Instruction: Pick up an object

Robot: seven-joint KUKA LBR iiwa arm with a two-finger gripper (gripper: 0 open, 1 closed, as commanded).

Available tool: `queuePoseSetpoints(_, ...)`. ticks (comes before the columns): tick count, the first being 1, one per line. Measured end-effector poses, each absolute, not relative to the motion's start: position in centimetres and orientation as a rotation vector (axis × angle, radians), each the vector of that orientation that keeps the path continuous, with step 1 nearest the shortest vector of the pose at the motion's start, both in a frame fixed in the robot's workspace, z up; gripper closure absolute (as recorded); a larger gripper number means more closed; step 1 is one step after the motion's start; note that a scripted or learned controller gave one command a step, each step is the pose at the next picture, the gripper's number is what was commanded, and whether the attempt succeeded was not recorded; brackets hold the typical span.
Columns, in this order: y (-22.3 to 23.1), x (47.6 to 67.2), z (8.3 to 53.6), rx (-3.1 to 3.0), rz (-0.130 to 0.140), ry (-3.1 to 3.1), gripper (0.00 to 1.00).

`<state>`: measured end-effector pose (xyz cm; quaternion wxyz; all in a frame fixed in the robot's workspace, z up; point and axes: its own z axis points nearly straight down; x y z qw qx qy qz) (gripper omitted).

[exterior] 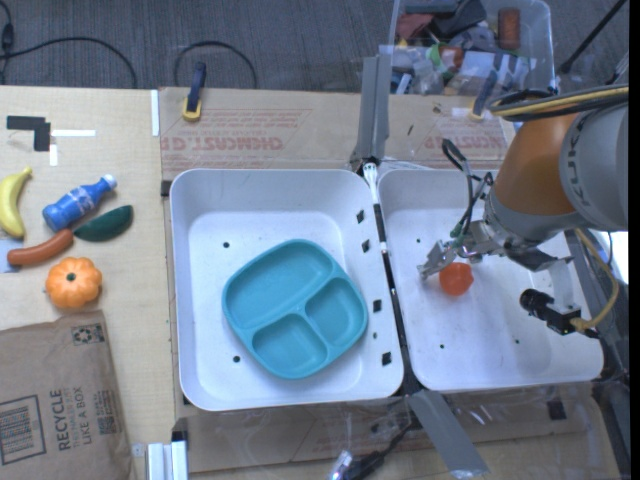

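Note:
A small red-orange ball-like object (456,279) lies on the floor of the right white bin (500,368). My gripper (447,257) hangs low in that bin, just above and to the left of the red object, its metal fingers pointing down-left toward the bin floor. The fingertips sit beside the object, and nothing shows between them. The grey arm with its orange band (535,168) reaches in from the right.
The left white bin (200,368) holds a teal divided plate (294,308). On the bench at far left lie a banana (12,202), a blue bottle (78,201), a green item, a sausage and a small pumpkin (73,282). A clear box of clutter (465,28) stands behind the bins.

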<state>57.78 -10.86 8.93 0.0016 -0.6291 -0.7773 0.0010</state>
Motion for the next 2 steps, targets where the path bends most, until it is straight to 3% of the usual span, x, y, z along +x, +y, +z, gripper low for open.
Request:
queuePoseSetpoints(1, -11.0, 57.7, 9.5, -1.979, 0.007, -2.430, 1.00)
queuePoseSetpoints(2, -4.9, 63.5, 18.8, -2.127, 0.007, -2.309, 1.00)
